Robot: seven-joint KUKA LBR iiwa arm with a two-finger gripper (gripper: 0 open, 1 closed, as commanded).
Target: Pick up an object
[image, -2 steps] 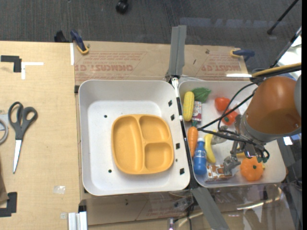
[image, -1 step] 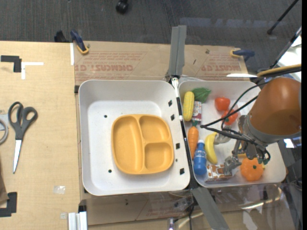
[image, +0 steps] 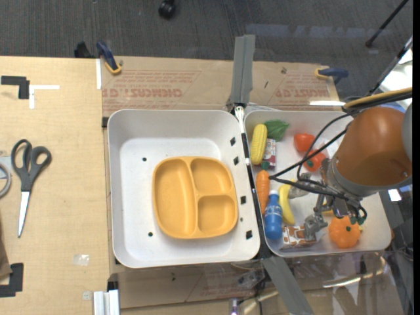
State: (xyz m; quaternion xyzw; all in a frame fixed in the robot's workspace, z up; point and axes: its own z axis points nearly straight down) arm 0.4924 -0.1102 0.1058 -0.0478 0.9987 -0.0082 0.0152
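Two bins sat side by side on my surface, and my tool hung low in the right bin, near its front edge. Whether it was released or clenched I could not tell from above; the orange band and the cables hid too much of it. Nothing showed in its grip.

Just right of the tool lay an orange fruit, close against it. Just left, at the front of the bin, lay a small printed packet. Further left a blue bottle stood along the dividing wall, with a banana beside it and a carrot above it. Toward the back of the bin lay a corn cob, a green leafy piece and a red piece.

The left bin held a yellow divided plate, lying flat at its middle. Well apart, on the left of the surface, lay scissors.
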